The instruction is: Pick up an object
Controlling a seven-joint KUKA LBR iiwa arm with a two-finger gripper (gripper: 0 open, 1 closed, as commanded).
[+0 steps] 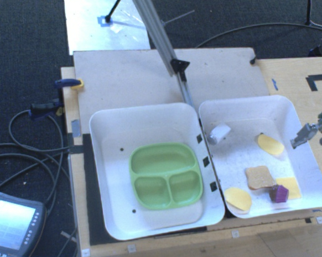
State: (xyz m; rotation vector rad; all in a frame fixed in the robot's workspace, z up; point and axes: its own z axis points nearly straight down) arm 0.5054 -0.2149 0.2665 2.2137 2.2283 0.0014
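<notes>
I see dark carpet [11, 65] around a pale wooden bench [217, 71], cables [23, 141] trailing left, possibly a pendant [12, 217].

In the bin on my side lie six loose things. A small white-grey block [219, 133] sits near the far left corner, tilted. A yellow oval disc [270, 144] lies flat toward the right wall. A tan square like a slice of toast [259, 177] rests flat near the middle, and a small purple block [278, 193] touches its near right corner. A flat yellow square [291, 187] lies just beside the purple block, partly behind it. A second yellow oval [238, 199] lies flat at the near left corner.
</notes>
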